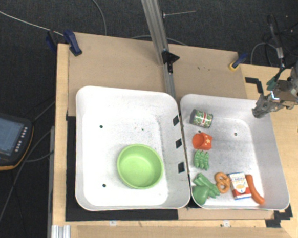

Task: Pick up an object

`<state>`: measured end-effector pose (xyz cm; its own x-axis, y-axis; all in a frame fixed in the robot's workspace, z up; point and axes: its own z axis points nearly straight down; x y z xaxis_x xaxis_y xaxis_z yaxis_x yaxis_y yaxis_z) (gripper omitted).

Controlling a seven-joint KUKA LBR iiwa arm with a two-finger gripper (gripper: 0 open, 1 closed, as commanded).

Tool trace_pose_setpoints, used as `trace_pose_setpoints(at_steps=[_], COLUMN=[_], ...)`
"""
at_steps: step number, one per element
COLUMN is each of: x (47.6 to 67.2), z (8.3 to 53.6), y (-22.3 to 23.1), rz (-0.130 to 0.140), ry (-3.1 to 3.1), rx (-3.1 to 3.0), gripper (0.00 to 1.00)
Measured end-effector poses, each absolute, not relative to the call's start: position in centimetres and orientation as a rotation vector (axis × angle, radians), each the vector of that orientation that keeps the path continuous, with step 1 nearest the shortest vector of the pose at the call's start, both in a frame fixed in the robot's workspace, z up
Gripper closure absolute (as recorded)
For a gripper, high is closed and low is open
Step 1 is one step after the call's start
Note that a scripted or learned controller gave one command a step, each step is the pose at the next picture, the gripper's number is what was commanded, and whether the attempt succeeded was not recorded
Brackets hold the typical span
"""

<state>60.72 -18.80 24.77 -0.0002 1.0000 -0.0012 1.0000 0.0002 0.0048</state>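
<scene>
The right bin [241,125] holds several small items: a green-labelled can [201,118] lying on its side, a red tomato-like toy [202,141], a green ridged piece [201,159], a green leafy toy [204,188], a pretzel [221,181], a small carton [239,185] and an orange carrot [255,191]. My gripper [261,108] hangs over the bin's far right edge, well away from the items, with nothing seen in it. The left bin [103,112] holds a green bowl [139,166].
A slanted metal pole [157,32] runs down to the gap between the bins. Blue clamps [72,42] sit at the bench's far corners. A handheld pendant [3,139] lies off the bench at left. Cables cross the dark floor.
</scene>
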Motion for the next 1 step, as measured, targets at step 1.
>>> trace_pose_setpoints(at_steps=[1], x=[60.79], z=[29.28], y=[-18.81], rz=[0.004], ry=[2.219], rx=[2.218], gripper=[1.0])
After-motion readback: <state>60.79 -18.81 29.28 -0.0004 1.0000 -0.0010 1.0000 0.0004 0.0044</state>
